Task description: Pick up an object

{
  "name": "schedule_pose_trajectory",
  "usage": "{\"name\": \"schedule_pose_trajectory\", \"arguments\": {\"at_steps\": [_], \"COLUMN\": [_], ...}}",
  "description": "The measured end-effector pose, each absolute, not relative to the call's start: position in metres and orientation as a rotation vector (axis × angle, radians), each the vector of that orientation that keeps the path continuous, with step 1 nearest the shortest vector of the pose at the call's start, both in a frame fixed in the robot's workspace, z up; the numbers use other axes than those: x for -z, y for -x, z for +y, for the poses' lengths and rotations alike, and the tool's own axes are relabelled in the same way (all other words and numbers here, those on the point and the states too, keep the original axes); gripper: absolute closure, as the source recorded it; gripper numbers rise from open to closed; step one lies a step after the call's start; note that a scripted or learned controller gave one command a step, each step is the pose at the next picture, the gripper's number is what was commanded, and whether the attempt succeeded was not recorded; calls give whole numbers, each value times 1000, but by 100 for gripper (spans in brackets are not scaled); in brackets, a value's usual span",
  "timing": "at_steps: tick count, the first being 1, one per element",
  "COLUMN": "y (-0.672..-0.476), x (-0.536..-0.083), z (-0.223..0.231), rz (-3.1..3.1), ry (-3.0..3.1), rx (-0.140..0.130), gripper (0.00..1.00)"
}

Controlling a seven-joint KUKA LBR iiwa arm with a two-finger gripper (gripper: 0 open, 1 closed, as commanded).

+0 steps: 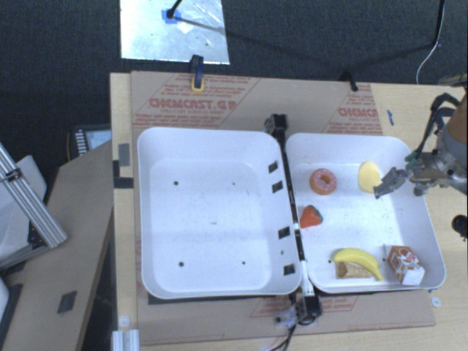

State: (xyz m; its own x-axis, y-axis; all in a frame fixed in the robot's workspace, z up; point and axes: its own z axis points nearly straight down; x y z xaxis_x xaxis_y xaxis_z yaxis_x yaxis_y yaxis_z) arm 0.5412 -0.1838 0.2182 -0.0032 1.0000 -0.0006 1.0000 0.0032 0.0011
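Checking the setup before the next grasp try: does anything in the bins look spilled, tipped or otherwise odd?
Nothing stands out. The donut, yellow piece, strawberry, banana and small carton all lie inside the right bin; the gripper is near the yellow piece.

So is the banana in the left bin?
No, the banana lies in the right bin, near its front edge, next to a small red and white box.

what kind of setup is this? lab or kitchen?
Most likely a robotics lab grasping bench: two white bins clamped onto a cardboard sheet, toy food such as a donut and banana, and a robot gripper reaching in over the right bin.
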Motion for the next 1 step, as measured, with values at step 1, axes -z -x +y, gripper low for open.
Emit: {"name": "schedule_pose_trajectory", "arguments": {"at_steps": [1], "y": [-542], "x": [-229], "z": [-184], "rz": [2225], "ry": [-2211], "rx": [-4], "gripper": [100]}}
